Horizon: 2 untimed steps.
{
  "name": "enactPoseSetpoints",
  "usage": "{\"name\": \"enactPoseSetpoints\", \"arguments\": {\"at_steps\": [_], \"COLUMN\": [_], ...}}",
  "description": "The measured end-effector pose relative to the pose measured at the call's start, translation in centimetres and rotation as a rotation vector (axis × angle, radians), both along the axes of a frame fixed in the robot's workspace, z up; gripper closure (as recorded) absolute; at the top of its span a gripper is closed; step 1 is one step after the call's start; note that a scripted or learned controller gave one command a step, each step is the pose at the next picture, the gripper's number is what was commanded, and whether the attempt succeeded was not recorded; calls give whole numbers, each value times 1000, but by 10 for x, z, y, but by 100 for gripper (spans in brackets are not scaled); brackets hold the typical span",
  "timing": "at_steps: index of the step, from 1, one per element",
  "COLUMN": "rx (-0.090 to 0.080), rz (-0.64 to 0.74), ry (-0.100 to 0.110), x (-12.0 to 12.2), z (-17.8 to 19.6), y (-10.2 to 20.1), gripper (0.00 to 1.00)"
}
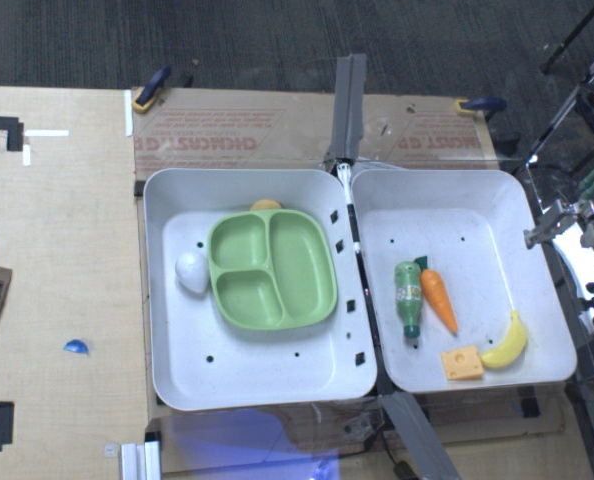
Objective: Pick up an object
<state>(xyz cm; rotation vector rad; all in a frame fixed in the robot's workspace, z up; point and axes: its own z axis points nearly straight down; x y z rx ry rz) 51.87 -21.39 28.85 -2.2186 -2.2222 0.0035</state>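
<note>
grey metal piece (549,228) at the edge — pale patch behind, blurred

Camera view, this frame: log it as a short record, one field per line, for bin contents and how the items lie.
left bin: green divided tray, white ball touching its left edge, orange-yellow item peeking from behind its far rim
right bin: green bottle beside carrot, banana, cheese wedge
tray compartments: three, nothing inside
bench: small blue piece
</note>
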Motion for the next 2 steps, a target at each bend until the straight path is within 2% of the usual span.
{"name": "enactPoseSetpoints", "arguments": {"at_steps": [1, 2], "rx": [0, 1], "rz": [123, 289], "ry": [0, -1], "x": [37, 0], "z": [-42, -66], "y": [28, 82], "gripper": [0, 0]}}
